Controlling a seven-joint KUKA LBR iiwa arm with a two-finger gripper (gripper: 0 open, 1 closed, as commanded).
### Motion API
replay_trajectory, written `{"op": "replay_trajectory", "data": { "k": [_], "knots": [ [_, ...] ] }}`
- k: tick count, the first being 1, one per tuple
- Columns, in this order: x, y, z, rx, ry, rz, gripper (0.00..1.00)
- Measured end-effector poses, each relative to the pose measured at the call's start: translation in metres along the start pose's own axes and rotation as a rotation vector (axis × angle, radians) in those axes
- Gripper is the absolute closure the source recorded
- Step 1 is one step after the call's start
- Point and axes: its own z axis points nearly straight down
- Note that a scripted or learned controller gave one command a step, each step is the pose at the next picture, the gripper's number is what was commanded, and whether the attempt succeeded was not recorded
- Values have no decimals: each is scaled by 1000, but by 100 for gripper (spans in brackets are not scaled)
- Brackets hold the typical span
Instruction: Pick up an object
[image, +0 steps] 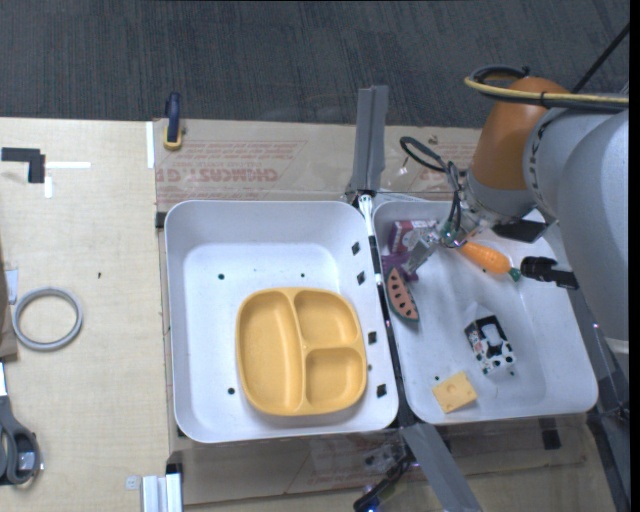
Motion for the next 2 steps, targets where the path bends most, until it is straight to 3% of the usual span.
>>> {"op": "replay_trajectory", "data": {
  "k": [1, 2],
  "knots": [
    [-27, -16, 0, 1, 0, 360, 0],
    [2, -48, 1, 3, 1, 411, 0]
  ]
}}
